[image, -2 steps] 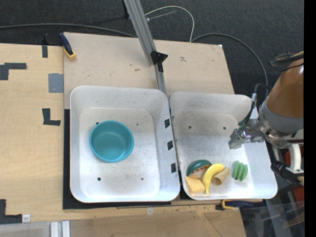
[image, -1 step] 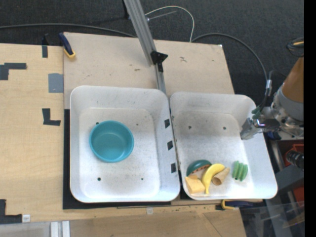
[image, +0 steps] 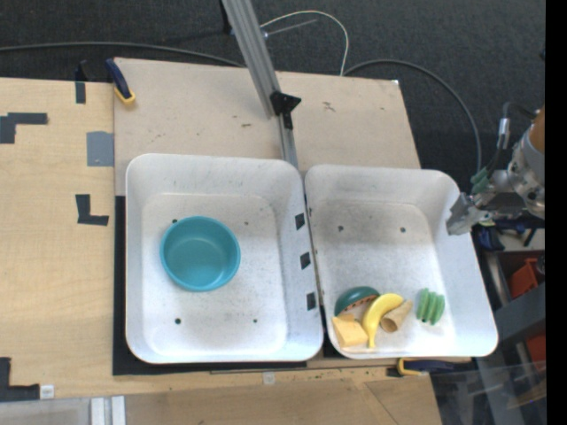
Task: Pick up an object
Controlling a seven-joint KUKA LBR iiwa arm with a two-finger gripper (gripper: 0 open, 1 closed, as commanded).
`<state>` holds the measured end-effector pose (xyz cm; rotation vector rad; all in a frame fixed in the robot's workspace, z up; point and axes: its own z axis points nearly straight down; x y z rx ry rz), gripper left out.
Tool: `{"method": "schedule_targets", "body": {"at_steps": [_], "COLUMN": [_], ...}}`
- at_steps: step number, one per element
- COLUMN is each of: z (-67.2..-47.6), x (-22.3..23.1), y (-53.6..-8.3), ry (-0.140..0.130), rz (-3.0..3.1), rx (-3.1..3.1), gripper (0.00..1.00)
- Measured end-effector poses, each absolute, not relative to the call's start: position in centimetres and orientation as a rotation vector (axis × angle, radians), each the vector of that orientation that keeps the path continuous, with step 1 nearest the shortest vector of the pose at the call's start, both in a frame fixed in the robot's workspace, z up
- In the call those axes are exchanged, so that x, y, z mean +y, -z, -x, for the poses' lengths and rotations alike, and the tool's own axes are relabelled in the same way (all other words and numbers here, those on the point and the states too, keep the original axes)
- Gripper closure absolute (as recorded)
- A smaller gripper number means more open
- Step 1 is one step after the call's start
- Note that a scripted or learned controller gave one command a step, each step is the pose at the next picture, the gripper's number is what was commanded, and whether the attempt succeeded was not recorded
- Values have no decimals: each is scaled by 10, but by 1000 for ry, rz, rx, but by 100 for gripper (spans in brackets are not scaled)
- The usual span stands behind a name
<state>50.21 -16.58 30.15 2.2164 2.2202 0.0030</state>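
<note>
**A:** In the camera view, where does the work stand?

**B:** At the very start, I'd judge. The hand [image: 462,212] sits at the right edge of the right bin [image: 461,264], up around its rim, well apart from anything it could pick. Nothing shows between its tips. Whether it is open or closed I cannot tell; it is too small and dark against the clutter behind it.

**A:** And the candidates?

**B:** They crowd the near corner of that right bin: a banana [image: 381,312] lying across a yellow block [image: 349,331], a dark green rounded piece [image: 356,297] touching them just behind, and a small green ridged object [image: 430,307] a little to their right, standing apart. The left bin [image: 142,255] holds a teal bowl [image: 200,253], alone near its middle.

**A:** So the next move?

**B:** Choose one thing and travel over it, toward the near corner, then descend. The green ridged object looks the easiest to me, since it has free space round it. The banana pile is packed tight, so a descent there risks nudging neighbours or closing on two things at once.
</note>
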Motion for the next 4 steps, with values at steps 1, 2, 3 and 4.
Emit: {"method": "schedule_targets", "body": {"at_steps": [1, 2, 3, 4], "z": [-515, -531, -551, -563], "x": [-112, -56, -11, 41], "y": [-289, -272, -254, -251], "ry": [2, 2, 3, 1], "rz": [-2219, -2216, -2217, -2215], "rx": [2224, 2231, 2230, 2231], "gripper": [100, 100, 100, 100]}}
